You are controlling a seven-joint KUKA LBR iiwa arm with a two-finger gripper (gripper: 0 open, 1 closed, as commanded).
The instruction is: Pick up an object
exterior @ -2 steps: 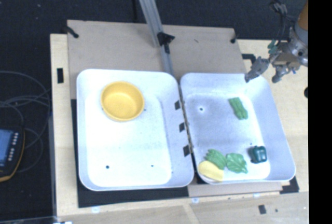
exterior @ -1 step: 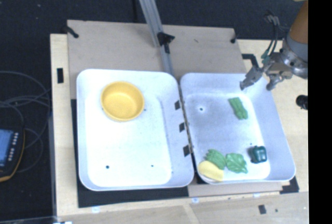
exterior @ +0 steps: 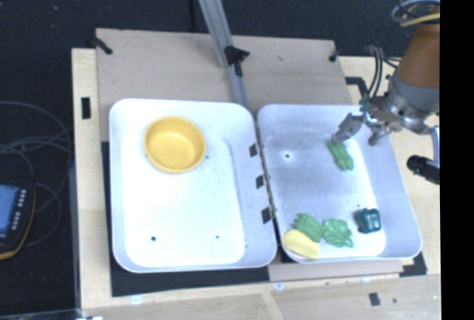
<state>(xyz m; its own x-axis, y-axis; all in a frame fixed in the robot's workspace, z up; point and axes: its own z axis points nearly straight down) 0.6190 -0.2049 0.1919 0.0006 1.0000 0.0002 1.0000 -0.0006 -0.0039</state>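
Gripper [exterior: 358, 130] spread open and empty hovers just above a small green leafy plastic toy [exterior: 341, 155], grasp and lift not yet made.

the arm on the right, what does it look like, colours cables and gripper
The arm has a rounded orange-brown band above a grey metallic wrist. Dark cables loop beside it, and pale cable loops sit at its top. The gripper is grey metal with two slim fingers.

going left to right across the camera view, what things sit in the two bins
yellow bowl → yellow piece → green leafy piece → second green leafy piece → dark green block
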